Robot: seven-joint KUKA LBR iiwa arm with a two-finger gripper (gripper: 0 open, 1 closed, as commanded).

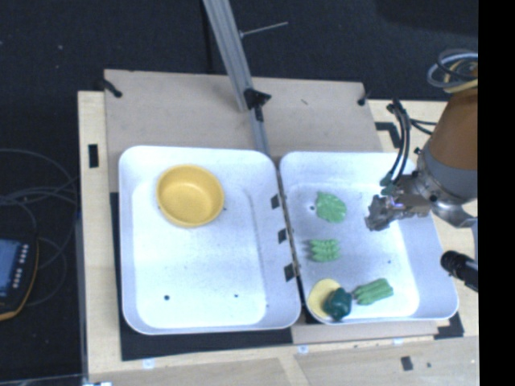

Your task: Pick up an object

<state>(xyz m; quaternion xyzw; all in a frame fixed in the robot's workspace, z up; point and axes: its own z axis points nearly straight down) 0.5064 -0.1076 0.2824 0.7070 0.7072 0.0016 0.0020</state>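
Note:
In the right bin [402, 171] lie several small objects. A green leafy piece [331, 207] sits near the middle top, with a green ridged piece [323, 250] below it. At the front are a green block [372, 291] and a dark green lump [339, 302] resting on a small yellow dish [321, 294]. My gripper [381, 215] hangs over the right part of this bin, right of the leafy piece and apart from it. Nothing shows between its dark fingers.
The left bin [201, 296] holds a yellow bowl [191, 195] at its upper left. A grey metal rail [229, 43] slants down to the gap between the bins. Black clips [282, 236] line the shared bin edge. Cables [400, 147] trail from the wrist.

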